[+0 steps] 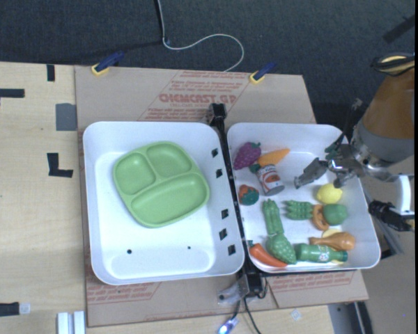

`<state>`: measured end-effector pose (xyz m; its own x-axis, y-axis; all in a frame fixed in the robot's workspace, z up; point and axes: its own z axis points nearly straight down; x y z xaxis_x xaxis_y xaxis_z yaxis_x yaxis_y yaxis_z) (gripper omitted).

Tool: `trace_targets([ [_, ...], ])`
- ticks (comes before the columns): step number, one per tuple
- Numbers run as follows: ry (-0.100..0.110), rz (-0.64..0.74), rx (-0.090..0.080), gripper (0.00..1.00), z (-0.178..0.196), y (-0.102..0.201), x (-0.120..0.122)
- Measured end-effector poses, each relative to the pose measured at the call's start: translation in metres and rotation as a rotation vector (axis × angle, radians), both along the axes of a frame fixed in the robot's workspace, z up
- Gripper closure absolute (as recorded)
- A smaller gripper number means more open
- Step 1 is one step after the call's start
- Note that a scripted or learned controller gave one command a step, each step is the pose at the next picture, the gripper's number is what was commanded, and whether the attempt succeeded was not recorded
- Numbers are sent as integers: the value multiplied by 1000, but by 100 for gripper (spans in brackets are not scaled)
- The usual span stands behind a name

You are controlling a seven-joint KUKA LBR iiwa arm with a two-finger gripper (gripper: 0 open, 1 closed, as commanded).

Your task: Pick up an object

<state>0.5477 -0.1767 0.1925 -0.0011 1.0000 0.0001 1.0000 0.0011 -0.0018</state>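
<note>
The end effector point(322, 172) is hovering over the right bin point(301, 132), fingers spread, gripping nothing, beside the lemon point(329, 193).

The 2 bins point(97, 186) were white. A divided plate point(161, 183) was pale green. Toy food showed purple grapes point(246, 154), an orange carrot point(275, 156), a yellow lemon point(329, 193) and a red-and-white can point(270, 179). The bench point(28, 186) was tan with black marks.

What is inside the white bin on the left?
The left bin holds one green divided plate with three compartments, lying flat toward its far end. Whatever is under the plate is covered. The toy foods all sit in the right bin.
</note>
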Motion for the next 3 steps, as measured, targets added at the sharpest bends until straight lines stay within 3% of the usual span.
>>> trace_targets([
  [1, 8, 5, 5, 0, -27, 81, -50],
  [2, 1, 0, -1, 0, -112, 82, -66],
  [3, -18, 10, 4, 0, 79, 168, -61],
])
